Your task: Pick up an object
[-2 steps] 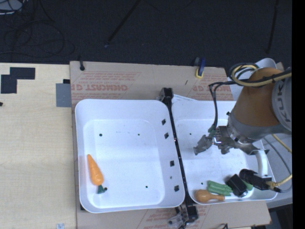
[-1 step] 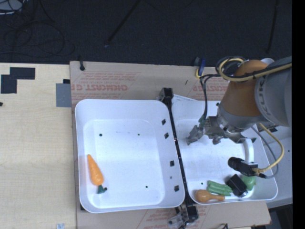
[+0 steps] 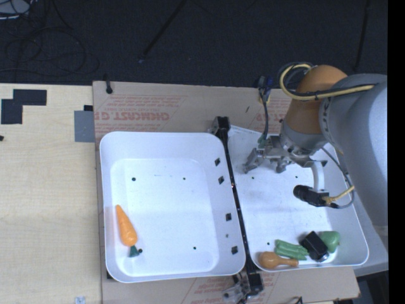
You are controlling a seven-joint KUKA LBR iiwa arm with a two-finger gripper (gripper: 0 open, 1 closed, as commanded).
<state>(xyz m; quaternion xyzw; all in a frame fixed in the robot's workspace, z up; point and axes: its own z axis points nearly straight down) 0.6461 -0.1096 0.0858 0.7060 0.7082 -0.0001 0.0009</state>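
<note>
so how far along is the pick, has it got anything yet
Nothing looks picked yet. The gripper sits over the upper part of the right bin with no object visible between its fingers. The orange pear-shaped toy, green piece and black block lie at that bin's near edge; the carrot lies in the left bin. Reaching, grasping and lifting remain.

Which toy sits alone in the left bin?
The orange carrot, near the left bin's front-left corner; the other toys cluster in the right bin's front edge.
</note>
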